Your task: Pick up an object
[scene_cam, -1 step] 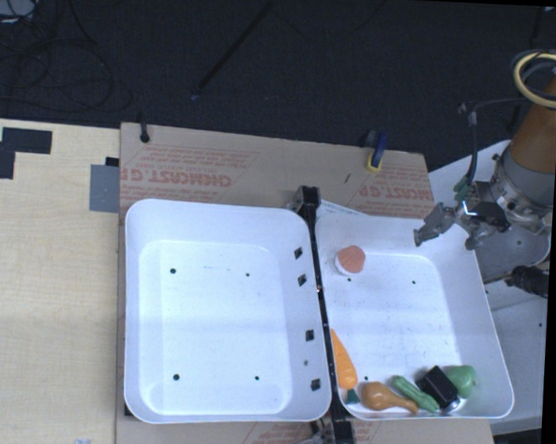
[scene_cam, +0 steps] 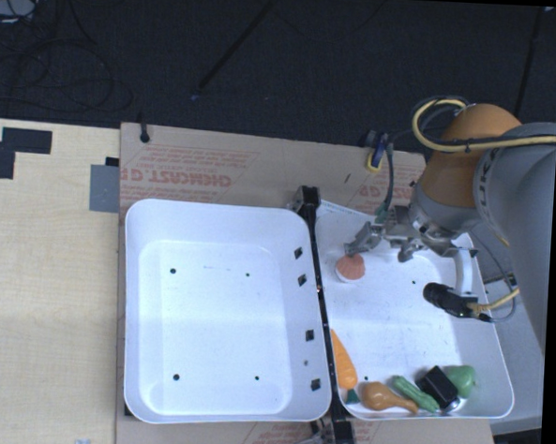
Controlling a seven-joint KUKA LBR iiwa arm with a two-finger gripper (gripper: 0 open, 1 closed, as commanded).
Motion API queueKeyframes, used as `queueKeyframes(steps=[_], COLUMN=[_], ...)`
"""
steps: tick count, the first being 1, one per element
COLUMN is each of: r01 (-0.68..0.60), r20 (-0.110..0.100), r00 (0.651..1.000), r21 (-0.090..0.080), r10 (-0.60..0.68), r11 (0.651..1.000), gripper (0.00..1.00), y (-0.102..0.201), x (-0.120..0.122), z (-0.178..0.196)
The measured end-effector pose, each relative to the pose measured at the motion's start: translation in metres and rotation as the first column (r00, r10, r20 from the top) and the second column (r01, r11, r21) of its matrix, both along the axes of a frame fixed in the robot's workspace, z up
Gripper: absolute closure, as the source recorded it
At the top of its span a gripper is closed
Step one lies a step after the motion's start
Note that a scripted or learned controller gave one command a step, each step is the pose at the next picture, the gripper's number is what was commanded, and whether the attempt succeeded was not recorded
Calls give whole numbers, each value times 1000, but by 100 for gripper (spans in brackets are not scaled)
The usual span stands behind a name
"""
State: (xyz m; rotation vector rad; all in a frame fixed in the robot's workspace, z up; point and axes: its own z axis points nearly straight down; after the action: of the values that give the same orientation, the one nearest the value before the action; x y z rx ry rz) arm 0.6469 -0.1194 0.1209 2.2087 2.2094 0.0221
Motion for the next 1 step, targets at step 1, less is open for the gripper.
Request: queueKeyframes(steps=[1], r01=[4], r20=[-26], r00=[1000], r21=[-2], r10=[-4], r11=[1000], gripper=[0], y=[-91], x=[-5], z=[-34])
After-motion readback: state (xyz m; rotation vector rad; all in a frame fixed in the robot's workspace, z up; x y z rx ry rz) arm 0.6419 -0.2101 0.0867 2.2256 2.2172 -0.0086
